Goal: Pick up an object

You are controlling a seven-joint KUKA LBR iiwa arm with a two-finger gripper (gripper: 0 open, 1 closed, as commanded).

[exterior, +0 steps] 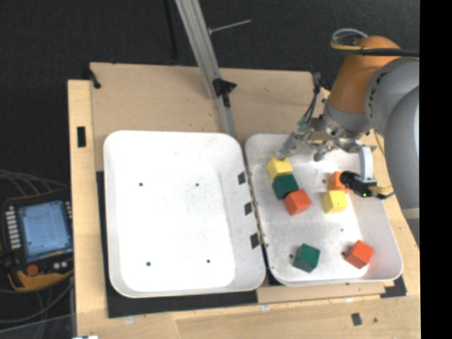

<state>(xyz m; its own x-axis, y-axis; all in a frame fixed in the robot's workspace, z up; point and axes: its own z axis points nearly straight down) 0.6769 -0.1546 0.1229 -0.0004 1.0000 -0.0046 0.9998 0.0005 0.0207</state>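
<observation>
The right bin (374,221) holds several small blocks. A yellow block (280,167), a green block (285,185) and an orange block (297,202) sit in a tight row near its left side. Another yellow block (335,201) lies beside a partly hidden orange block (333,181). A green block (306,257) and an orange block (359,253) rest near the front edge. My gripper (305,149) hangs over the bin's far end, open, its fingers spread with nothing between them, just beyond the first yellow block.
The left bin (173,210) lies beside the right one. A slanted metal pole (205,51) stands behind the bins. The grey arm with its orange band (364,76) covers the far right corner. A handheld pendant (42,232) lies off the bench at left.
</observation>
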